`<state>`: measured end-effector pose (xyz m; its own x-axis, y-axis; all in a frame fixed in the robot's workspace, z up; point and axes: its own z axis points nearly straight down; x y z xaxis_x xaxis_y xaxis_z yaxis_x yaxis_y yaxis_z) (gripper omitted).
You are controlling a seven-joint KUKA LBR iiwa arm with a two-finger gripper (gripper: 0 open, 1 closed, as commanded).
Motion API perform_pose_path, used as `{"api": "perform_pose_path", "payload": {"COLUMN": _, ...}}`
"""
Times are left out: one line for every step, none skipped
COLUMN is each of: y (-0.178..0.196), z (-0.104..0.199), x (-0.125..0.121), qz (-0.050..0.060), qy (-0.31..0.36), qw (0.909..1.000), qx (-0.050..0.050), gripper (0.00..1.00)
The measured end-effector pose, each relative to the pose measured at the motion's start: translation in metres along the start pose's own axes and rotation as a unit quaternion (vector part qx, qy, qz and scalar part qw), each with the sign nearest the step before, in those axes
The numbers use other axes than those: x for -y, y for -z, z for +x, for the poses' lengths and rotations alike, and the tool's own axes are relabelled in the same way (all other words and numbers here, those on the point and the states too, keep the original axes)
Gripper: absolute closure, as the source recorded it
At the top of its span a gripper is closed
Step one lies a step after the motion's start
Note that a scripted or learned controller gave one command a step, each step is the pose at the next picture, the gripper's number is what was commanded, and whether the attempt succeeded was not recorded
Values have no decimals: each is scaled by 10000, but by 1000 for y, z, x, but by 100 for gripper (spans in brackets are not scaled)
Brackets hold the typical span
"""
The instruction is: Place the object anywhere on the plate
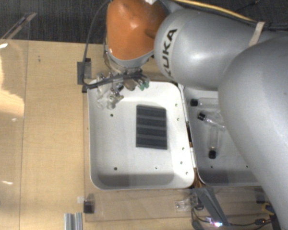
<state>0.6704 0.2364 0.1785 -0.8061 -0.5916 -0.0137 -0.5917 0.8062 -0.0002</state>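
A dark grey ribbed rectangular plate lies flat in the middle of the left bin. My gripper hangs over that bin's far left corner, up and to the left of the plate and apart from it. I see nothing held under it. In the right bin lies a clear, glassy object with small black tips, partly hidden by the arm.
The big grey arm with its orange band covers the back of both bins and most of the right one. A black bracket sits at the left bin's far corner. Wooden bench top stretches away to the left.
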Motion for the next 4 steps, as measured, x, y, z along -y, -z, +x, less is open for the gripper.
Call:
{"api": "perform_pose_path", "payload": {"y": -86, "z": 0, "x": 5, "qz": 37, "qy": 222, "qw": 9997, "qx": 19, "gripper": 100}}
{"api": "perform_pose_path", "payload": {"y": -75, "z": 20, "x": -12, "qz": -9, "qy": 3375, "qw": 9413, "qx": -4, "gripper": 100}}
{"api": "perform_pose_path", "payload": {"y": -50, "z": 11, "x": 13, "qz": -16, "qy": 4936, "qw": 8697, "qx": -6, "gripper": 100}}
{"api": "perform_pose_path", "payload": {"y": 26, "z": 0, "x": 0, "qz": -12, "qy": 5399, "qw": 8418, "qx": -1, "gripper": 100}}
